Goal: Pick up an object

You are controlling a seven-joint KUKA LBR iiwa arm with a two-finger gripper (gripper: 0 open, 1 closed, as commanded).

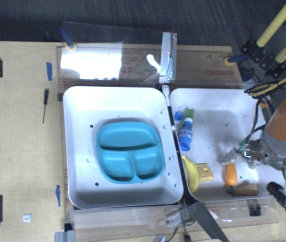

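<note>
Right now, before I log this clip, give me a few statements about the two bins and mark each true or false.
1. The blue plastic divided tray lies in the left white bin. True.
2. The small blue plastic bottle lies in the left bin. False: it lies in the right white bin, near the wall shared by the bins.
3. The yellow banana lies at the right bin's left side. True.
4. The tool is above the divided tray. False: it is over the right bin, close above the orange carrot-shaped toy.
5. The carrot-shaped toy lies beside the brown oblong object. True.
</note>
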